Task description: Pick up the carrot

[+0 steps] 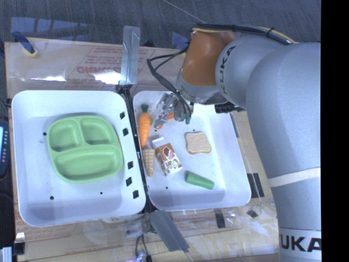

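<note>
**Pincer beside carrot, no grasp seen – crowding and bin wall are the risks**

Pincer (173, 109) sits low in the upper left part of the right bin (232, 171), under the orange wrist band. The tip is a clutter of metal and cable, so whether it is open or closed I cannot tell. Nothing visibly sits in it.

Carrot (144, 129) lies just to the left of the pincer and slightly toward the camera, long axis running away from the pincer tip toward the near rim, green top at the far end. It rests right against the divider between the two bins, so its left side is pinned by the wall.

Risks, as judgement:
- The wall leaves little room for a finger on the carrot's left side; a descent could land on the rim or push the carrot instead of straddling it.
- Carrot is tapered and smooth-looking; a pinch near the thin end may squirt it out.
- A small white block (158, 141) and a printed carton (168, 159) sit just beyond the carrot on the pincer's near side, and a corn-like cone (148, 162) touches the carrot's tip; any could be caught by mistake.
- Toast slice (198, 143) and green cylinder (199, 180) are further off, low risk.

Writing: "KUKA" reads on the arm (283, 91) near the wrist, and partly again at its base. Faint red print shows on the cardboard on the desk (82, 64), unreadable. Carton graphics are too small to read.
</note>
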`<state>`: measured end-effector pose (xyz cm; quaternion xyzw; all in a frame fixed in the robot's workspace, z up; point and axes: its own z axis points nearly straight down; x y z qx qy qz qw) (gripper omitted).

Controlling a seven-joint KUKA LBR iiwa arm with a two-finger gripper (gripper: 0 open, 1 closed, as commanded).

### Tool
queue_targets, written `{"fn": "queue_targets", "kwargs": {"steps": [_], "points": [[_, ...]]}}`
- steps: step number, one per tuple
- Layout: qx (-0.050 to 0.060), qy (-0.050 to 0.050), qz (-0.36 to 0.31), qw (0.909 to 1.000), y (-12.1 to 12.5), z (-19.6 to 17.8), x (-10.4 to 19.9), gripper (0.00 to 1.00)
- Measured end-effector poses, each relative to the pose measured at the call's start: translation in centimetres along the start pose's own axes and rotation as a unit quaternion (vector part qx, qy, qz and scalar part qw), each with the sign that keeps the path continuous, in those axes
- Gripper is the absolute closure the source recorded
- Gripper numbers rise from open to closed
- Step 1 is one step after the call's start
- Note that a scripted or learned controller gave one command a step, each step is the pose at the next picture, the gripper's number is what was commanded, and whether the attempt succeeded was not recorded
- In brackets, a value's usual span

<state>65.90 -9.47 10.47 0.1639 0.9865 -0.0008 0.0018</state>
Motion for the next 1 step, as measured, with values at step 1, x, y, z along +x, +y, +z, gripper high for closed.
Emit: {"fn": "queue_targets", "kwargs": {"steps": [1], "points": [[-0.002, 0.000, 0.193, 0.9812, 5.71, -9.11, 5.17, 1.00]]}}
